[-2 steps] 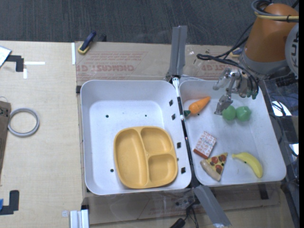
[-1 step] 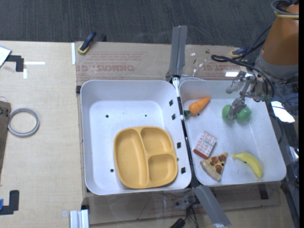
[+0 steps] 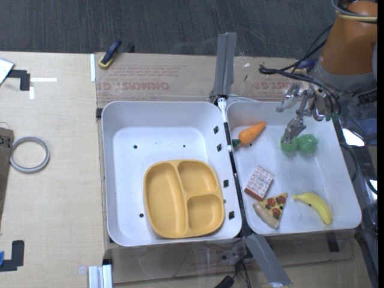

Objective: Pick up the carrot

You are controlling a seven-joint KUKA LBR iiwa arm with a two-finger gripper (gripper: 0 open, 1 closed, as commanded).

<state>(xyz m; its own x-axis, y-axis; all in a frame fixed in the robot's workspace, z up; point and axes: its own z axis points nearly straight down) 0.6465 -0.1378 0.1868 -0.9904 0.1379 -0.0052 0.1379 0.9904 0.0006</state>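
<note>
The orange carrot (image 3: pixel 252 132) with a green top lies in the right bin (image 3: pixel 348 179), near its back left corner and close to the divider between the bins. My gripper (image 3: pixel 294 129) hangs over the back of that bin, to the right of the carrot and apart from it. Its tip is right at a green round toy (image 3: pixel 302 144). Nothing is visibly held.
In the right bin a red and white box (image 3: pixel 259 182), a pizza slice (image 3: pixel 271 209) and a banana (image 3: pixel 315 206) lie toward the front. The left bin (image 3: pixel 120 161) holds a yellow divided plate (image 3: pixel 183 198). A tape roll (image 3: pixel 27 153) sits on the bench at left.
</note>
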